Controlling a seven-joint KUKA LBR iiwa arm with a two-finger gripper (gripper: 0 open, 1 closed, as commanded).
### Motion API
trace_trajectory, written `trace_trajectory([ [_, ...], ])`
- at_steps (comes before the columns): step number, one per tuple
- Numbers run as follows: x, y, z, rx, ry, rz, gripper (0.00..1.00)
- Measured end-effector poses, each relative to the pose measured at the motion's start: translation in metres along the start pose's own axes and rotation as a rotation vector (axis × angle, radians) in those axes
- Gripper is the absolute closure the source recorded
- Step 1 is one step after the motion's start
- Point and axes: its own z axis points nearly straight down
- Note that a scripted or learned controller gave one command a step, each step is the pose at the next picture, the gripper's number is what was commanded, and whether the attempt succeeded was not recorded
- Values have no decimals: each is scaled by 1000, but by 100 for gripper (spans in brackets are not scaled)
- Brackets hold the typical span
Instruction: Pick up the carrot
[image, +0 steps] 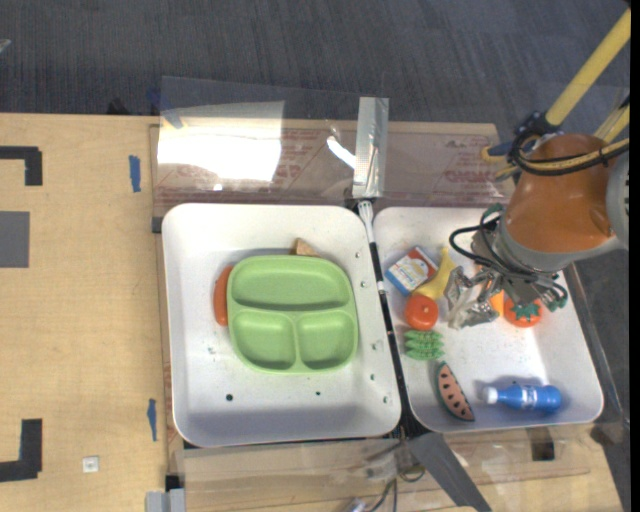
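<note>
The carrot (523, 310), orange with a green leafy end, lies in the right bin (575, 360) near its right wall, partly covered by the arm's wrist. My gripper (472, 302) hangs low over the middle of that bin, just left of the carrot and right of a red-orange round fruit (421, 313). The wrist and cables hide part of the gripper. Nothing is visibly held.
The right bin also holds a small white and blue carton (407, 271), a yellow piece (438, 276), a green leafy item (423, 345), a watermelon slice (454, 391) and a blue bottle (524, 397). In the left bin, a green divided plate (292, 312) lies over an orange item (219, 297).
</note>
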Motion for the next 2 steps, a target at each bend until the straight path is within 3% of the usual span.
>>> trace_trajectory([
  [1, 72, 17, 10, -8, 9, -539, 100],
  [2, -4, -83, -66, -7, 11, -435, 100],
])
